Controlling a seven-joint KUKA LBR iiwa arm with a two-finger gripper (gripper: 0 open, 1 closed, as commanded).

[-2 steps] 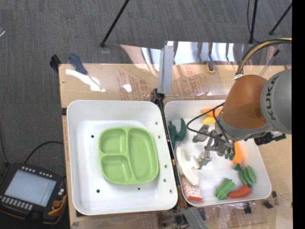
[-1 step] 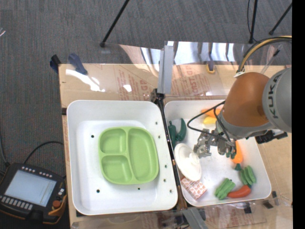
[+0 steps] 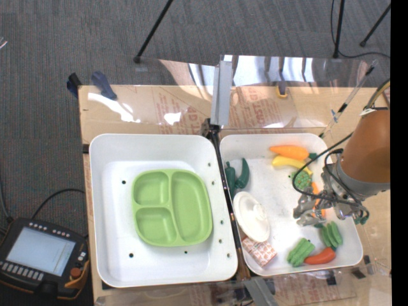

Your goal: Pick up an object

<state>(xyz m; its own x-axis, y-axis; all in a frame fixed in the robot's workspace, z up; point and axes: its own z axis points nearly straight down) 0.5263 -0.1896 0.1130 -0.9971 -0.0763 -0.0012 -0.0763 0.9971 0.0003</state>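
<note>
1. Nearest the camera: teach pendant (image 3: 39,254) on the floor at bottom left, screen lit, nothing on it legible.
2. Gripper (image 3: 313,213) hangs low over the right bin (image 3: 275,138), right-centre. Can't tell from this angle how the pincer stands or whether anything is in it.
3. Closest candidates: green pepper (image 3: 331,234) just below-right of the gripper, then the green piece (image 3: 299,252) and red pepper (image 3: 320,256) further toward the front wall.
4. Key relation: the green pepper lies just toward the bin's front-right corner from the gripper, long axis roughly front-to-back. Judgement: short shift that way, close across the short axis.
5. Other options: carrot (image 3: 290,151) and banana (image 3: 288,162) at the back, long axes left-right; white lid (image 3: 252,216) and a packet (image 3: 261,252) to the left.
6. Left bin (image 3: 105,152) holds a green divided plate (image 3: 172,207).
7. Text: red printing on the cardboard backing (image 3: 191,116), unreadable; packet print too small.
</note>
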